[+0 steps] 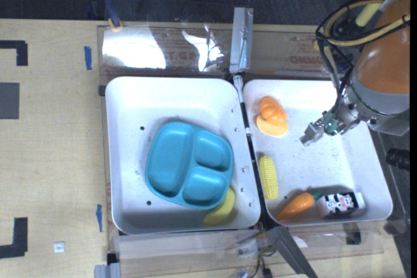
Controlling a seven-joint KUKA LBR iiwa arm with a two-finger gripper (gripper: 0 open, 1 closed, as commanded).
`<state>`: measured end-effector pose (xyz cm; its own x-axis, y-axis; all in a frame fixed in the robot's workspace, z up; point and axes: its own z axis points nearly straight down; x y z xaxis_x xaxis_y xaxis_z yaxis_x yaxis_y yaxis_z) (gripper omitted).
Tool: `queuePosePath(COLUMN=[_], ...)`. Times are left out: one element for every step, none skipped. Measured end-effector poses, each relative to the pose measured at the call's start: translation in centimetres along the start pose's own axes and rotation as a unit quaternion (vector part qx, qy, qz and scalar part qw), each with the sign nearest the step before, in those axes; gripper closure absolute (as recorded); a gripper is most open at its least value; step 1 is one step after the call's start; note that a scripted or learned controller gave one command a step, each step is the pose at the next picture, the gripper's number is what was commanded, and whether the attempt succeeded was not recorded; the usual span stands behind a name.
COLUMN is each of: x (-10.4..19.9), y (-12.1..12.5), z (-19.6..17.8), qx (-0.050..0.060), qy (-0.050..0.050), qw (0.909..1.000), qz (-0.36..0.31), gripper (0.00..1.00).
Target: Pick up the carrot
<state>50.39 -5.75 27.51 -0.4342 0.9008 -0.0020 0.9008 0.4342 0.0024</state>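
The hand [313, 133] hangs over the right bin [365, 166], maybe ready to drop, though I cannot tell its grip, and the carrot [297, 205] lies near the bin's front edge.

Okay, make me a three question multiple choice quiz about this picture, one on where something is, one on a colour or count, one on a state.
1. Where does the carrot lie?
A. On the blue divided plate
B. In the right bin, near its front edge
C. On the bench outside the bins

2. What colour is the divided plate in the left bin?
A. Red
B. Blue
C. Black

3. How does the gripper stand to the carrot?
A. Apart from it, above bare bin floor
B. Closed around it
C. Pressing down on it

Answers:
1 B: it lies in the right bin between the corn cob and a black-and-white item.
2 B: the plate is light blue.
3 A: bare white floor separates gripper and carrot.
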Motion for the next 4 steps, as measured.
queuePosePath(x=[-7.1, -7.2, -11.1, -11.3], y=[6.1, 6.2, 12.7, 12.2], z=[7.2, 6.9, 10.7, 18.5], qx=[0.003, 0.001, 0.002, 0.008], qy=[0.001, 0.000, 0.001, 0.006], qw=[0.9992, 0.9992, 0.9989, 0.9966], qz=[-0.040, -0.041, -0.046, -0.082], gripper=[1.00, 0.00, 0.00, 0.00])
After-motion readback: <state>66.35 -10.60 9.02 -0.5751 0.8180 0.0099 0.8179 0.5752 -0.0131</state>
